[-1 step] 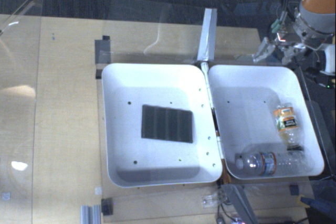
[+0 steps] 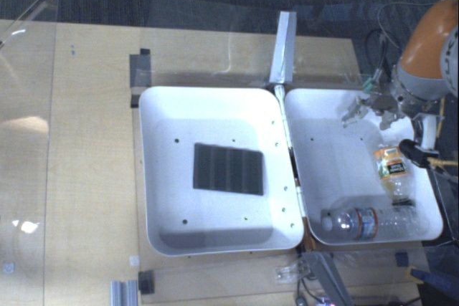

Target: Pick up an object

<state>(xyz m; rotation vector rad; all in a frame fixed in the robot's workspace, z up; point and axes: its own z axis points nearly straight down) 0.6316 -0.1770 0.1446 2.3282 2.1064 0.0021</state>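
Since both bottles lie low along the right bin's [image 2: 315,122] near and right walls, the clear water bottle [image 2: 358,223] nearest, the jaws [image 2: 373,110] hang spread and unladen over its far side.

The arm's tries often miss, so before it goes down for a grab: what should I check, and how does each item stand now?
1. A pickable thing lies in the right bin: ok. A clear plastic bottle lies on its side near the front wall; a smaller bottle with an orange label lies by the right wall.
2. Gripper is over that bin: ok, near its back right corner.
3. Gripper is above a bottle: not ok; both lie nearer the front.
4. Gripper carries nothing: cannot tell, blurred.
5. Bottles are apart from each other: ok.
6. Left bin holds a dark ribbed pad: ok, not in the way.
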